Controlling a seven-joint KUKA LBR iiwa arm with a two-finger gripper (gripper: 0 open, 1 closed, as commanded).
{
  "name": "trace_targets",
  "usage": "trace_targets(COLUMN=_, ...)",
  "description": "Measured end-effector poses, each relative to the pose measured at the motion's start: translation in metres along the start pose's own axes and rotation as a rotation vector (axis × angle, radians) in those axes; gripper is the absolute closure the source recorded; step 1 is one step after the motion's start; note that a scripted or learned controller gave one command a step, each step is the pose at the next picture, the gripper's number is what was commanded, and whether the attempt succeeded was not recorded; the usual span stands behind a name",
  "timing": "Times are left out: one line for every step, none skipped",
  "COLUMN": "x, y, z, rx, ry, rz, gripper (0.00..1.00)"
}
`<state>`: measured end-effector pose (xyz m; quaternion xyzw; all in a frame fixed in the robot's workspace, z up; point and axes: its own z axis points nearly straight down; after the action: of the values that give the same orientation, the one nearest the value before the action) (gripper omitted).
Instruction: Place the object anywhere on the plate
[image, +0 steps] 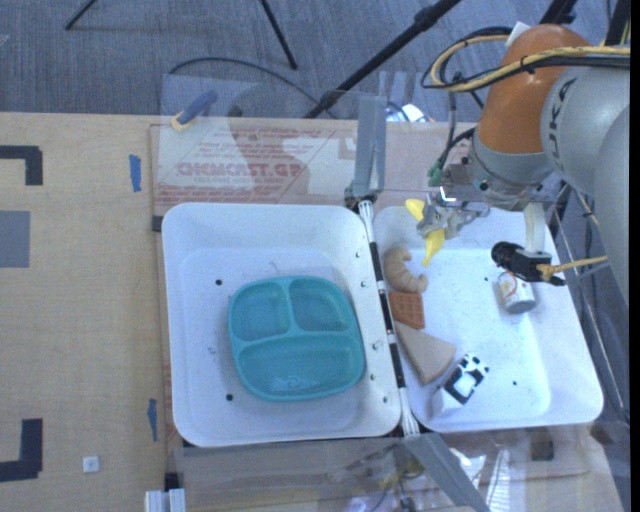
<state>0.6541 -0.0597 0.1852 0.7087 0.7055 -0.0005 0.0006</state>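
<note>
Hanging over the upper left part of the right white bin (560, 400), the grey arm's gripper (440, 222) carries a yellow banana-shaped toy (430, 240) that seems pinched between its fingers, though their exact spread cannot be told. The teal three-compartment plastic plate (296, 337) lies flat in the left white bin (200, 250) on the bench (70, 300). Below the gripper lie a tan croissant-like piece (402, 268), a brown waffle square (407, 308), a beige wedge (428, 352), a black-and-white block (465, 378) and a small can (516, 292).
</note>
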Motion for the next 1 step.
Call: trace_targets(x=0.0759, y=-0.0446, z=0.0003, rx=0.001, ry=0.002, rz=-0.029, gripper=1.00)
